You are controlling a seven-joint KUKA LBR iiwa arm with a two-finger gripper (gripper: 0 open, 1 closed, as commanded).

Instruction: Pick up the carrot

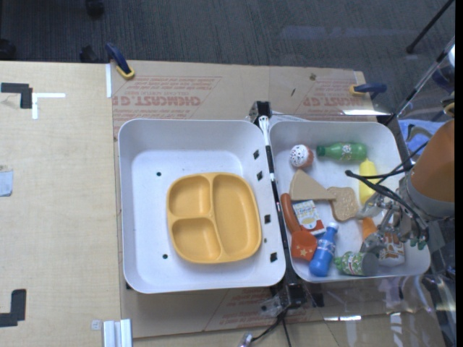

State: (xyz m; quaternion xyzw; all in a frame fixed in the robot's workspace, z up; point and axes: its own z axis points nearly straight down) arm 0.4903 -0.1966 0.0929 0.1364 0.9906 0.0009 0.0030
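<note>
The carrot [368,228] shows as a small orange piece in the right bin [329,130], near its right wall, just below a yellow fruit [368,174]. My gripper [376,238] hangs low over the bin's lower right corner, right beside and partly over the carrot. The tangle of cables and grey gripper parts hides most of the carrot. I cannot see whether the carrot lies between the gripper's tips or just beside them.
The right bin also holds a green bottle [343,150], a white-and-orange ball [300,155], a tan wedge [309,186], a bread slice [345,202], a red sausage [289,214], a blue bottle [323,250] and a green item [352,264]. A yellow divided plate [214,216] sits in the left bin [145,215].
</note>
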